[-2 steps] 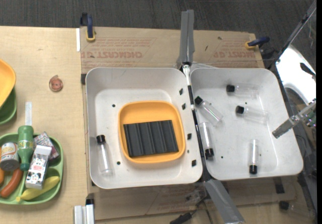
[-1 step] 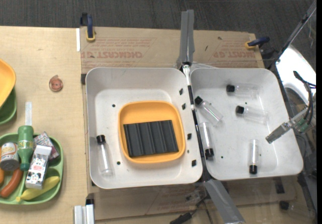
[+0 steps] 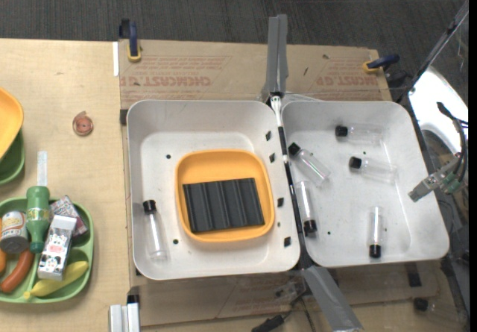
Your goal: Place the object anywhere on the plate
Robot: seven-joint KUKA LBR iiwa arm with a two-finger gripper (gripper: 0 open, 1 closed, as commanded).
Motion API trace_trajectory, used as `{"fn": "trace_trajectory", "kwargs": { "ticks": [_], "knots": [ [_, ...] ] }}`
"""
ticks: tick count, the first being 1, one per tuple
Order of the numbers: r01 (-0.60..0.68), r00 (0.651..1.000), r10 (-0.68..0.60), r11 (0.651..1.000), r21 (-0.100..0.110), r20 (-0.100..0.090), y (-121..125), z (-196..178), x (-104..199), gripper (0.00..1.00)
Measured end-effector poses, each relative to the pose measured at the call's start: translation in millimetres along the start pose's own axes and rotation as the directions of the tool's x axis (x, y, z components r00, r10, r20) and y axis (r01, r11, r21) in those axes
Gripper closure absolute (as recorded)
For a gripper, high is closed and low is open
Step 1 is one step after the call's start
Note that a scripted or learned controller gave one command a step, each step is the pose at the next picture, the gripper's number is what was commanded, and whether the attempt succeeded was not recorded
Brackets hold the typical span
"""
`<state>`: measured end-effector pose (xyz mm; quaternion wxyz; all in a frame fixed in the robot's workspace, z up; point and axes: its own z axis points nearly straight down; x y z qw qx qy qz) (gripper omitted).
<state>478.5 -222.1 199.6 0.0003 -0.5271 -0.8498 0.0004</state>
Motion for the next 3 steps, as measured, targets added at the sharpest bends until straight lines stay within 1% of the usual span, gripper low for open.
{"fn": "trace_trajectory", "kwargs": {
  "ticks": [1,2,3],
  "knots": [
    [0.007,1.000,-0.007,1.000,-0.001,0.002,0.1,-86.1,-0.3,1.00],
    [0.007,1.000,-0.007,1.000,-0.001,0.002,0.1,-86.1,-0.3,0.00],
    [0.322,0.947,-0.322,0.947,-0.001,-0.001,-0.5,-31.9,0.2,0.00]
  ]
}}
